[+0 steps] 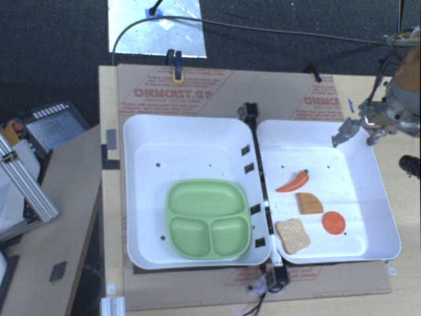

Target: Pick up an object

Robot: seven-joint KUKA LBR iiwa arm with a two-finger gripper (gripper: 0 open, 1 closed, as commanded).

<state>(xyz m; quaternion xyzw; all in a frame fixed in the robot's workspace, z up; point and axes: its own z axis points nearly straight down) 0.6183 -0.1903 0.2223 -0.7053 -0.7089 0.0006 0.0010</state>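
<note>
**A:** Camera view first — where are your jaws?

**B:** My gripper (358, 131) sits at about two o'clock in the frame, above the far right corner of the right bin (385, 196). Two grey fingers (343, 134) point down and toward nine o'clock, spread apart, with nothing between them. So released, carrying nothing.

**A:** And behind the jaws?

**B:** My wrist and the orange band (408, 74) rise toward one o'clock, off the right edge.

**A:** What lies nearest to you?

**B:** A red-orange chili pepper (292, 182), toward seven o'clock from my fingers, well apart from them and lying at a slant on the bin floor. Just beyond it, at five o'clock from the pepper, is a small brown cracker-like square (309, 203). Near that square, at four o'clock, lies a red round slice (333, 223), and at seven o'clock from the square, a slice of toast (293, 236) near the bin's front wall. All four things rest apart from one another — none touching my fingers.

**A:** The other bin?

**B:** The left bin (141, 176), at nine o'clock from me, holds a green divided plate (208, 217) with three compartments, set toward its front right corner.
</note>
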